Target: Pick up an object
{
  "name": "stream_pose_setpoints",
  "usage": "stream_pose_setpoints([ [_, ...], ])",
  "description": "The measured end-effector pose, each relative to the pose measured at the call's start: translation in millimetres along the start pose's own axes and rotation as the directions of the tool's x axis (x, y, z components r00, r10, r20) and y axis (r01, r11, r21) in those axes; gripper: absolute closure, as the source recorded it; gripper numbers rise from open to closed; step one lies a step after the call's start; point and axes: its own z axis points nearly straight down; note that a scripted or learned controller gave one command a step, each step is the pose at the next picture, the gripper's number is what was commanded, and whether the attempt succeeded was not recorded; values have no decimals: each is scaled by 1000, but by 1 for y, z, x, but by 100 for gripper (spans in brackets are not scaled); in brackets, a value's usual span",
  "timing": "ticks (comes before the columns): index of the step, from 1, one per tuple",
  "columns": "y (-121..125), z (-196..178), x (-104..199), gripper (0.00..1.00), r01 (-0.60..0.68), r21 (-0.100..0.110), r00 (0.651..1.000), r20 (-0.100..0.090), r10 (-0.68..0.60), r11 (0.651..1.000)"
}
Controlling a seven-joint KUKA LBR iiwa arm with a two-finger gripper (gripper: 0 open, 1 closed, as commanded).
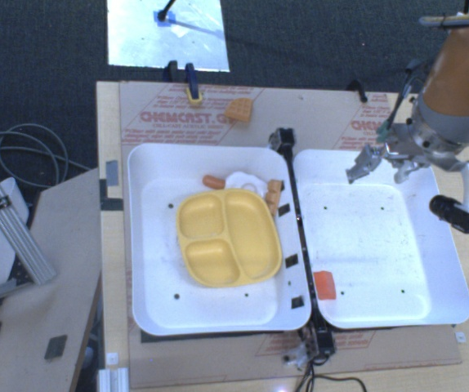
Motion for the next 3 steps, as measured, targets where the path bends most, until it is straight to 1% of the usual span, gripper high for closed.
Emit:
stream_pose_setpoints([
  [1, -92, -130, 47, 0, 6, -10, 1000, -3, -6, 1000],
  [2, -89, -123, 45, 0, 0, -2, 1000, 0, 0, 1000],
  [3, -88, -134, 45, 100, 6, -6, 1000, 0, -6, 1000],
])
